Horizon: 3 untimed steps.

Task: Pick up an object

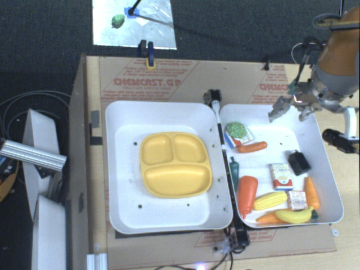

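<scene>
— Where's the two-finger gripper [292, 109] sitting?

— Up over the far rim of the right shallow white bin [326, 151], with its two fingers spread apart and nothing between them. The grey arm with the orange band [340, 61] rises behind it to the right.

— What lies nearest to it?

— Below and left of it, a white packet with green vegetables printed on it [238, 131], touching a small orange-red sausage [251, 147]. Below and slightly right, a black block [299, 162].

— And farther off?

— Well below it: a small red-and-white carton [280, 176], a large red-orange carrot [246, 194], a yellow corn cob [271, 199], a second small carton [297, 199], a slim orange carrot [312, 193] and a yellow banana [293, 215], crowded at the near end of that bin.

— The other bin?

— Far to the gripper's left, the left shallow white bin [121, 151] holds a yellow three-compartment plastic plate [174, 165].
</scene>
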Tool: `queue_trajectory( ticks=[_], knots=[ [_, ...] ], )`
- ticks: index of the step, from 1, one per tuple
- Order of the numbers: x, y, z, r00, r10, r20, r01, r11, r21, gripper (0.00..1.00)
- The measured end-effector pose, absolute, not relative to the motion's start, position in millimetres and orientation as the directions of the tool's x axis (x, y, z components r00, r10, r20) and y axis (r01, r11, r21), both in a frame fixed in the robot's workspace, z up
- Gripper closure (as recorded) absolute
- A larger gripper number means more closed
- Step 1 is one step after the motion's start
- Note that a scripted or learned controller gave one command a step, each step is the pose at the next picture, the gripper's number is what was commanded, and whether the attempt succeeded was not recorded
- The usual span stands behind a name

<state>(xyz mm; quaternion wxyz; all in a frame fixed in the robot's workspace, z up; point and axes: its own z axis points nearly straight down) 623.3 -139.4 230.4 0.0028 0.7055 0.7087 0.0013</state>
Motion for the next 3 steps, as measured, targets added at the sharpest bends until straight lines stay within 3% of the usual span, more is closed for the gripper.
queue_trajectory(
  ticks=[2, 3],
  knots=[
    [626.7, -83.1, 116.0, -0.005, 1.0, 0.0, 1.0, 0.005, -0.001, 0.0],
    [612.4, -92.1, 91.7, -0.003, 1.0, 0.003, 1.0, 0.003, 0.017, 0.0]
  ],
)
